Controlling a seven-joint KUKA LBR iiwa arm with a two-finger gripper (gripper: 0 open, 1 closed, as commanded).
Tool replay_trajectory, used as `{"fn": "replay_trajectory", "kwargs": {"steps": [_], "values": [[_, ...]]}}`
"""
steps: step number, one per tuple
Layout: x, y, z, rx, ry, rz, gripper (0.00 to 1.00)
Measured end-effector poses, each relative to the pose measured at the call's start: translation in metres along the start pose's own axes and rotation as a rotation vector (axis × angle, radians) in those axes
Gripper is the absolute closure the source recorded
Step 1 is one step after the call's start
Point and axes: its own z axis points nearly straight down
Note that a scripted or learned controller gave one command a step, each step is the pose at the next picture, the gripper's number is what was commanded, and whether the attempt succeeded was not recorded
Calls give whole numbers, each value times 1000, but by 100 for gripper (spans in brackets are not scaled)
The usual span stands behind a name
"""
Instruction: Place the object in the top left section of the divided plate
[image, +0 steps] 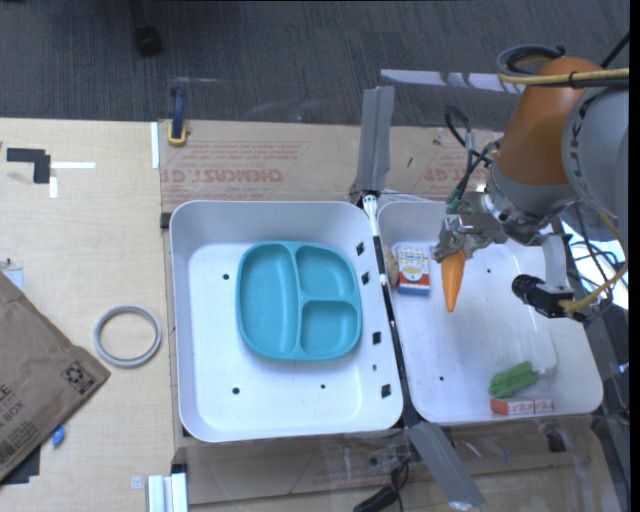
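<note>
While the grey arm (575, 120) reaches over the right bin (575, 375), its end effector (455, 248) is clamped on the top of an orange carrot (452, 280), which hangs point-down just above the bin floor. Well to the end effector's left, the blue divided plate (300, 300) lies in the left bin (200, 400); a small snack box (413, 268) sits just beside the end effector, and a green item (513, 379) lies below and to its right.

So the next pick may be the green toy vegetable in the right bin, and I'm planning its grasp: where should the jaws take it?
Across the middle of the green toy vegetable, from straight above. It lies flat, elongated, slanting; jaws should close across its narrow width.
</note>
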Motion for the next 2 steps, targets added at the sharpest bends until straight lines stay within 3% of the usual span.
{"fn": "replay_trajectory", "kwargs": {"steps": [1, 2], "values": [[61, 21, -28, -4, 0, -143, 100], [133, 21, -4, 0, 1, -327, 100]]}}
